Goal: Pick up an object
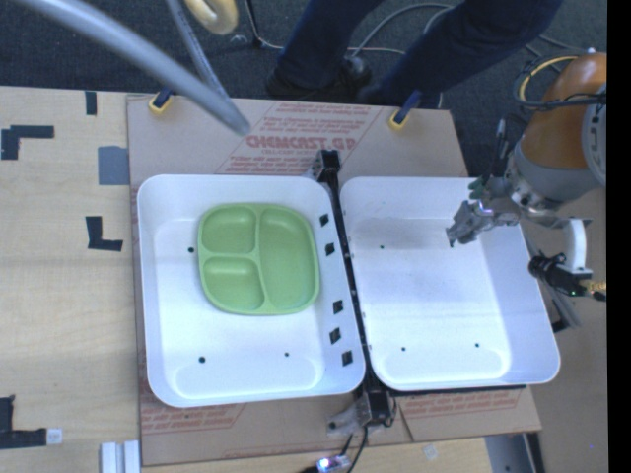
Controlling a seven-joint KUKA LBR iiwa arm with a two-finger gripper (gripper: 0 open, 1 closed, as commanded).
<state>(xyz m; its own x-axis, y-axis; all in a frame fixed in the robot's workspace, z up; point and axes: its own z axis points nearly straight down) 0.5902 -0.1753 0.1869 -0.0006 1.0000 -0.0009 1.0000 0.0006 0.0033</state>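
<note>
Positioned over the right bin (523,363), near its upper right corner, the end effector (463,227) is seen small and dark at the tip of the grey arm (547,170), which reaches in from the right with its orange band (577,82) visible above the wrist. Whether the end effector is spread, closed or clamped on anything cannot be told, since its tip is blurred and too small; nothing is seen beneath it except the white floor of the bin.

A green divided plate (259,258) with three compartments is laid flat in the left bin (158,294), in that bin's upper middle part, well apart from the end effector. It appears to be resting level on the bin floor, clear of the bin walls.

Both bins are set side by side on a brown cardboard sheet (296,131) printed with red lettering, which is laid on the wooden tabletop (59,294). A row of small black clips (335,304) is seen along the seam between the two bins.
</note>
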